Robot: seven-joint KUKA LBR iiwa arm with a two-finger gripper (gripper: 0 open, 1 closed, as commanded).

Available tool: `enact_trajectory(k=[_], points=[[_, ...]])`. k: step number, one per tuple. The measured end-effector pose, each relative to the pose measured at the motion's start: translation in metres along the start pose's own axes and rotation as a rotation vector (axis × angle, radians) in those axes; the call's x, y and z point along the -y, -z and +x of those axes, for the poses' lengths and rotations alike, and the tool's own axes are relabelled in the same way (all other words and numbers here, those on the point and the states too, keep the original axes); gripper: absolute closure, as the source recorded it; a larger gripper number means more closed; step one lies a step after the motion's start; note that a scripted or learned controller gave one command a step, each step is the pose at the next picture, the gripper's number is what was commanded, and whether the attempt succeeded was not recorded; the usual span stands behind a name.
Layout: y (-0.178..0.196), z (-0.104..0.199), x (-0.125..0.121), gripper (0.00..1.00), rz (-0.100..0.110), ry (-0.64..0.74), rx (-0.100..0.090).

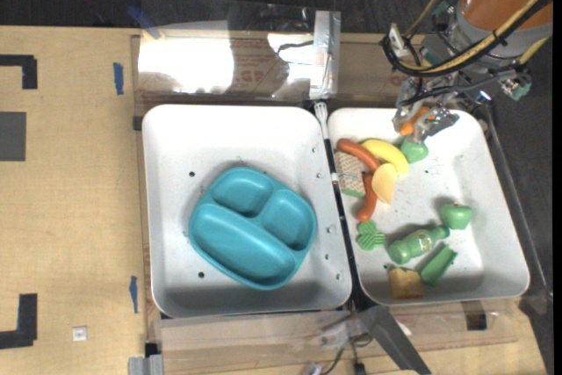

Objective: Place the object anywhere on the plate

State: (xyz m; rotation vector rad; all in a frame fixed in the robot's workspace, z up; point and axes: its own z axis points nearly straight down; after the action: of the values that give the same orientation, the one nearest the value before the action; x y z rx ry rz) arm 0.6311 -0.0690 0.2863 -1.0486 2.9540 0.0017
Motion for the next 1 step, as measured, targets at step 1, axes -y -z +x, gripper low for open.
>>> enact_trajectory(k=[1], points=[[-0.0026,0.0066,-0.0348,1.00,0.001,-0.129,-0.001]])
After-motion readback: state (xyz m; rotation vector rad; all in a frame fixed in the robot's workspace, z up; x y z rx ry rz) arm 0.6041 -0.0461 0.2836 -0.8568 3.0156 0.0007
